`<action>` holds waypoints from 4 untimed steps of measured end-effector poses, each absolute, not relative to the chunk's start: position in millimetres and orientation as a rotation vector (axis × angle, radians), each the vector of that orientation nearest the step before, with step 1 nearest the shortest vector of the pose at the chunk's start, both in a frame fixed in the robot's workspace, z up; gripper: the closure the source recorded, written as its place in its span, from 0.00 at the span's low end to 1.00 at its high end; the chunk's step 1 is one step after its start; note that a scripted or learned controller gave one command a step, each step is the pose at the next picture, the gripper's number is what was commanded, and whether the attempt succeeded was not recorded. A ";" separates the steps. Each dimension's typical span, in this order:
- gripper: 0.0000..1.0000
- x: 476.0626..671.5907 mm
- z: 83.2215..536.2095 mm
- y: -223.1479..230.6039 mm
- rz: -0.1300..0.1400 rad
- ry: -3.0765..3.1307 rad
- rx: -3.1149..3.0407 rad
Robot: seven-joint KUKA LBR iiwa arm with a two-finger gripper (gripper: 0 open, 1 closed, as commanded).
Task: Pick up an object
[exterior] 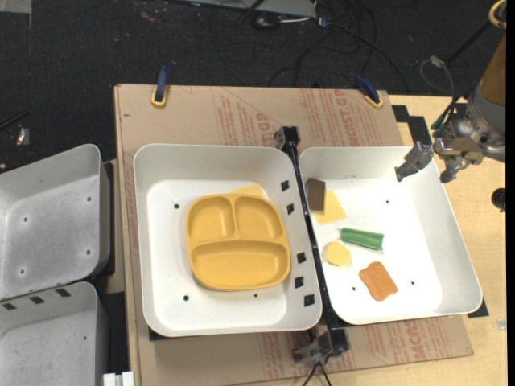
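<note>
Over the far right corner of the right bin (451, 240) I see my gripper (429, 165) hanging up high. Its jaws are spread apart and nothing is between them. I think it sits there so it can drop down on something. Down in that bin lie the small things to pick: a green stick (361, 237), a yellow wedge (331, 207) touching a brown block (315, 194), a little yellow piece (338, 254) and an orange piece (377, 281). They lie apart, so each is easy to grab. A yellow tray (238, 243) rests in the left bin (153, 215) on my table (241, 107).
</note>
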State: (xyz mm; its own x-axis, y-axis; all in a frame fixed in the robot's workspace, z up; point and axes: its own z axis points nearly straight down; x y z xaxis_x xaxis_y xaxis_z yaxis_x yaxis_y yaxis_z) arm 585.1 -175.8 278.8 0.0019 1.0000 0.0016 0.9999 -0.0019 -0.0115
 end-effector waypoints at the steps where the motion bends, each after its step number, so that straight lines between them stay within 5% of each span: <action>1: 0.00 587.1 285.7 -175.3 0.001 -2.223 -2.221; 4: 0.00 584.2 101.2 -182.4 0.004 -2.217 -2.219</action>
State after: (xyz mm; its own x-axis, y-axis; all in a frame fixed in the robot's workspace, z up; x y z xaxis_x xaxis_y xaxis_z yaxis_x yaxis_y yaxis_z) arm 584.2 -182.4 101.2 0.0012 1.0000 0.0015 1.0000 -0.0012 -0.0053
